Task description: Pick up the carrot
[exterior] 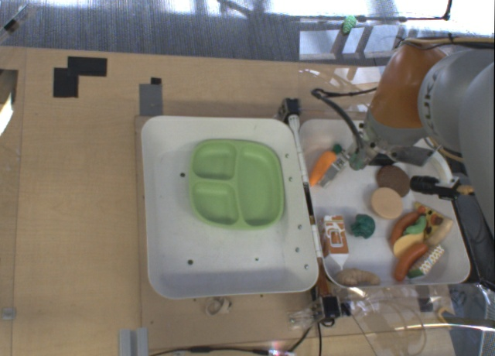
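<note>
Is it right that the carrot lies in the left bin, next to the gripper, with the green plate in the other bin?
Not quite. The camera view shows the carrot in the right bin, next to the gripper. The green plate is in the left bin, so they do sit in separate bins.

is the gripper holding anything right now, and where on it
Seemingly yes: the gripper closes on the carrot at its upper, leafy end in the right bin.

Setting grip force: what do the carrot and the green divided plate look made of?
Carrot: probably moulded plastic toy food, smooth orange body with an even sheen, green tip. Green divided plate: likely hard plastic, uniform matte-satin colour, rounded moulded compartments. Neither is certain from looks alone.
</note>
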Controlling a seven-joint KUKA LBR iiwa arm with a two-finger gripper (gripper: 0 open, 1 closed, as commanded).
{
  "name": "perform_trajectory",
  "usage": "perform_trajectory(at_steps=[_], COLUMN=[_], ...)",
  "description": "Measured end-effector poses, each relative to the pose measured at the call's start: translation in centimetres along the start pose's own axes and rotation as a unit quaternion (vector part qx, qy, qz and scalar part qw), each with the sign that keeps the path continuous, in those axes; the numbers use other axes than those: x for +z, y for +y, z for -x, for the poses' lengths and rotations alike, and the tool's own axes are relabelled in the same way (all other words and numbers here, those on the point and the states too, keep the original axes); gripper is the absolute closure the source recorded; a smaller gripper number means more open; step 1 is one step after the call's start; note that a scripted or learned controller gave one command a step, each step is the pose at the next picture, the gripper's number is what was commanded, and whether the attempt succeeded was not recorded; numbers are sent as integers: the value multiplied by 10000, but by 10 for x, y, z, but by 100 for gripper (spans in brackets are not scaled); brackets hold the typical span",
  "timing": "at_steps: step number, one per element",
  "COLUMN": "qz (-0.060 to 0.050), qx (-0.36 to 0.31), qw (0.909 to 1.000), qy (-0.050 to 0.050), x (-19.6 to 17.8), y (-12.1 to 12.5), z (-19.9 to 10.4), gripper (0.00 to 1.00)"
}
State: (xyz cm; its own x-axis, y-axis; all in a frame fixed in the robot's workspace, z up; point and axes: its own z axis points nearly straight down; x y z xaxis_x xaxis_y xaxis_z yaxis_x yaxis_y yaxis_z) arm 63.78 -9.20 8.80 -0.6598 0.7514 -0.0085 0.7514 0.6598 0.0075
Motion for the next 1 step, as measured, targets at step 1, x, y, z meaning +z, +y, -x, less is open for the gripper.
perform_trajectory(at_steps=[1], qz=[-55], qx=[1809], qw=[9835], qy=[14], x=[2], y=[19], z=[19], gripper=[0])
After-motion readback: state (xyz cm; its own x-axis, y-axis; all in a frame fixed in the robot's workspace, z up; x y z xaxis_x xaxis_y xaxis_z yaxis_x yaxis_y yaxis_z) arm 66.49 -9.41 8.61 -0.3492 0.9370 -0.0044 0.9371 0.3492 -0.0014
